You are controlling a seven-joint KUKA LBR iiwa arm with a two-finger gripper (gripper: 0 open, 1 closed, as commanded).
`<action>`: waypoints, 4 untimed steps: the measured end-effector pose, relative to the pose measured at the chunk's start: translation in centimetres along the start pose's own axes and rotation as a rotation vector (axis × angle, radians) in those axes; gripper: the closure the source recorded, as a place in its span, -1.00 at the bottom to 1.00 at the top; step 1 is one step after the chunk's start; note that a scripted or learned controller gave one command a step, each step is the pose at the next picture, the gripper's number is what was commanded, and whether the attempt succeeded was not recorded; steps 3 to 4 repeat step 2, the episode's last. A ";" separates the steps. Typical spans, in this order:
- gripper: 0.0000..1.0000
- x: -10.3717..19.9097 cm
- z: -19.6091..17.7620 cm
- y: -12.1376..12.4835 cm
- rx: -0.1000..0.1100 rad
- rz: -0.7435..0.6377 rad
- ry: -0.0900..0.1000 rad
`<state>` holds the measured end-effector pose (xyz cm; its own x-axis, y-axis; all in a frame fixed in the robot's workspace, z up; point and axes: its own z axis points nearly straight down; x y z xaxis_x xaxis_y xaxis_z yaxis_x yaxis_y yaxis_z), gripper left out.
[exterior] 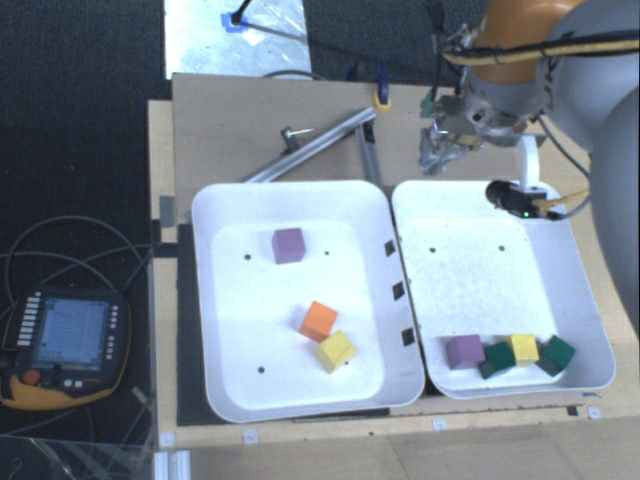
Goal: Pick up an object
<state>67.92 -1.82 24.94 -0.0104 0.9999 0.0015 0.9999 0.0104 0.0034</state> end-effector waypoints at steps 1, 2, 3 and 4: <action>1.00 4.9 1.3 0.8 0.001 0.000 0.000; 1.00 9.6 1.1 -0.2 0.003 0.000 0.001; 1.00 9.6 1.1 -0.2 0.003 0.000 0.001; 1.00 9.6 1.1 -0.2 0.003 0.000 0.001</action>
